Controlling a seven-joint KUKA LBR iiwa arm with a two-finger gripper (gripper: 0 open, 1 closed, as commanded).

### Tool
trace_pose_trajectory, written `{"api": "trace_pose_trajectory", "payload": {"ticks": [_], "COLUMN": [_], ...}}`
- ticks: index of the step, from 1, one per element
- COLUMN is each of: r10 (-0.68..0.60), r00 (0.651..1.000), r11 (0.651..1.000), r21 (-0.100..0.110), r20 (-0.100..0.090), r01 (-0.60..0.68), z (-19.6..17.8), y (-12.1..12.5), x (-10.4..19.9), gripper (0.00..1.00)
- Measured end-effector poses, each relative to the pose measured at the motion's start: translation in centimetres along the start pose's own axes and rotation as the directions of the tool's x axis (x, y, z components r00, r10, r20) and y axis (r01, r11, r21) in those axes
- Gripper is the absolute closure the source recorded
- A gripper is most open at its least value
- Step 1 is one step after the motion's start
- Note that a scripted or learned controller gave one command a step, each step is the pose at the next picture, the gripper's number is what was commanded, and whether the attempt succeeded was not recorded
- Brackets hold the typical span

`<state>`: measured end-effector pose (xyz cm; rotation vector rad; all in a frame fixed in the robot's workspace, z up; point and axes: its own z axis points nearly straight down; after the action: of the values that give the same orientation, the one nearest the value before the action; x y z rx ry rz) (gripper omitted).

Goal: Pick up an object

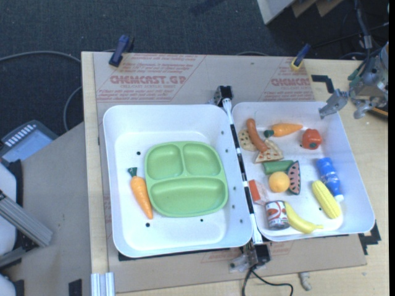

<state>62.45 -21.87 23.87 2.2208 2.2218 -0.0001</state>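
Observation:
The right bin [355,165] holds several toy foods: a sausage [255,135], a small carrot [286,129], a red pepper [311,139], a pizza slice [270,155], a watermelon slice [294,177], an orange [278,182], a blue bottle [328,176], a corn cob [326,199], a banana [302,221] and a can [277,214]. My gripper [338,102] hangs over the far right corner of this bin, above and to the right of the red pepper, apart from every object. Nothing shows in its grasp.
The left bin [117,165] holds a green divided plate [185,179] and a larger carrot [141,193] beside it. A black divider [237,159] runs between the bins. Blue clamps [120,49] hold the board at the back.

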Motion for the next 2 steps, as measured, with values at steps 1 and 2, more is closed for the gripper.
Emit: {"api": "trace_pose_trajectory", "payload": {"ticks": [1,2], "r10": [-0.001,0.000], "r00": [1.000,1.000], "r11": [1.000,1.000], "r21": [0.003,0.002], "r20": [-0.001,-0.001], "r01": [0.001,0.000], "z": [9.6,14.0], "y": [1.5,0.1], "x": [1.0,1.7], "gripper": [0.00,0.00]}}
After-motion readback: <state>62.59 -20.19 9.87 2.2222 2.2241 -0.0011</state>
